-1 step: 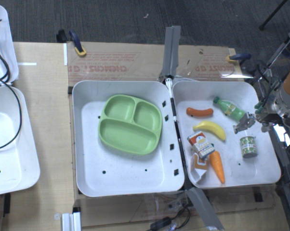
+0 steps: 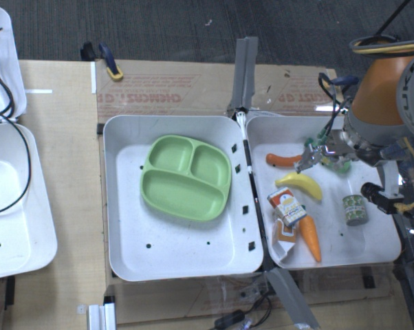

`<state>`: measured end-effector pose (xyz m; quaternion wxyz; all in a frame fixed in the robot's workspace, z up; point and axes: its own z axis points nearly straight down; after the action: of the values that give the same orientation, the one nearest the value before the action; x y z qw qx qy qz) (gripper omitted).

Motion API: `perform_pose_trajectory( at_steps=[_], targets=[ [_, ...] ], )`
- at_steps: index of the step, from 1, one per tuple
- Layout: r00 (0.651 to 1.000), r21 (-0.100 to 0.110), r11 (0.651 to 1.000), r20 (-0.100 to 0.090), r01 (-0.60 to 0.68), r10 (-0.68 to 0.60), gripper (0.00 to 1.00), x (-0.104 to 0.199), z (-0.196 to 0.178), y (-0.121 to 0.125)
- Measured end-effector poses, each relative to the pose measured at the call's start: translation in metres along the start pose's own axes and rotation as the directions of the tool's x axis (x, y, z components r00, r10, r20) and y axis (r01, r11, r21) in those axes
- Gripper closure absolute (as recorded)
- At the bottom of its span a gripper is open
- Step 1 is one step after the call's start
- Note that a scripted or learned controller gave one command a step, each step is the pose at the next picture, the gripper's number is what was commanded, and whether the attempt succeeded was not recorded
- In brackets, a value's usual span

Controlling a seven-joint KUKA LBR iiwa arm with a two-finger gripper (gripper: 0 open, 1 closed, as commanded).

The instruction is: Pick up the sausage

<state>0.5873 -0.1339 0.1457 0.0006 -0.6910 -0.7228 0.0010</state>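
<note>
Reaching in from the right and bent low over the right bin (image 2: 372, 247): arm (image 2: 380, 102), orange band uppermost, wrist tipped down and toward the divider between the two bins. Gripper (image 2: 310, 158) brought right up to the near end of the sausage (image 2: 282, 160), touching or just short of it, seemingly lined up for the pick. Open or closed: cannot tell from this slant, with metal and cable clutter blurring together. Not seen lifted or clamped, so counted as not yet picked.

Sausage itself lying flat on the bin floor in the far left part of the right bin, close to the divider wall. Just beside it, toward the camera, a banana (image 2: 300, 185); below that a carton (image 2: 288, 208) and a carrot (image 2: 310, 238), packed close, leaving little room for a low approach from that side. Hence, probably, the descent from above and from the right. A can (image 2: 356, 210) standing apart under the wrist. In the left bin (image 2: 124, 243), a green plate (image 2: 186, 177), well clear of the work.
</note>
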Motion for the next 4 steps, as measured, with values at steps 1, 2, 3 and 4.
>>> perform_pose_trajectory(
  at_steps=[1, 2, 3, 4],
  targets=[
    [0.978, 0.001, 0.978, -0.001, -0.209, 0.209, 0.00, 0.023, 0.055, 0.016],
    [0.978, 0.014, 0.978, 0.001, -0.209, 0.209, 0.00, 0.018, 0.057, 0.069],
    [0.979, 0.006, 0.979, 0.004, -0.205, 0.205, 1.00, 0.019, 0.047, 0.071],
    [0.979, 0.007, 0.979, 0.004, -0.205, 0.205, 0.00, 0.019, 0.047, 0.071]
  ],
)
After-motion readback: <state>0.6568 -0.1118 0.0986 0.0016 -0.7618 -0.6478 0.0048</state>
